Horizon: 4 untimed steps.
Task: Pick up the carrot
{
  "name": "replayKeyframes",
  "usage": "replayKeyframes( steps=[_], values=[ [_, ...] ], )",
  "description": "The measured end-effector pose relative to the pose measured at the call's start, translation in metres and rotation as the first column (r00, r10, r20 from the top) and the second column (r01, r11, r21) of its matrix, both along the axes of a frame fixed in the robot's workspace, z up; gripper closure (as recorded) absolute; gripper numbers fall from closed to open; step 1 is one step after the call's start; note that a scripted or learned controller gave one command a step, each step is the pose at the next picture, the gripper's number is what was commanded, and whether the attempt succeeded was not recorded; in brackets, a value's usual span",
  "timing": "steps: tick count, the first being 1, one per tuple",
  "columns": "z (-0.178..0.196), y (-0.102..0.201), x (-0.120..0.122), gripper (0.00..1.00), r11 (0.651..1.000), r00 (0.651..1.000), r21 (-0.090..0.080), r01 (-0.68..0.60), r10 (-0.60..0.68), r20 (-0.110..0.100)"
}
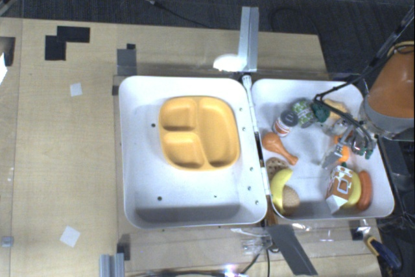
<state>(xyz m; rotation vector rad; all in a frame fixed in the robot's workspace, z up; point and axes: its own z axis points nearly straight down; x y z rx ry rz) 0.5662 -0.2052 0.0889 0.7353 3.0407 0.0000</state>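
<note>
The carrot (277,146), an orange tapered piece, lies at the left side of the right bin (310,89), close to the divider. My gripper (340,151) hangs over the right half of the same bin, well to the right of the carrot and apart from it. A small orange patch shows at the gripper's tip; I cannot make out what it is. The grey arm with its orange band (393,91) comes in from the right edge.
In the right bin lie a small bottle (285,123), a green item (305,111), a yellow banana (280,182), a brown cookie (290,198), a carton (341,187) and a red sausage (366,187). A yellow compartment plate (196,132) sits in the left bin (139,159).
</note>
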Motion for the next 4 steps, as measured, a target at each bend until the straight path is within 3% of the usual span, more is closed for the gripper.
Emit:
replayKeyframes(
  steps=[1,2,3,4],
  values=[
    [0.001,0.041,-0.021,0.00,0.984,0.984,0.003,0.179,-0.179,0.002],
    [0.000,0.012,-0.052,0.00,0.924,0.924,0.008,0.382,-0.382,0.001],
    [-0.002,0.002,0.057,0.00,0.946,0.946,0.005,0.325,-0.325,-0.004],
    [0.000,0.010,0.005,0.00,0.917,0.917,0.004,0.400,-0.400,-0.001]
  ],
)
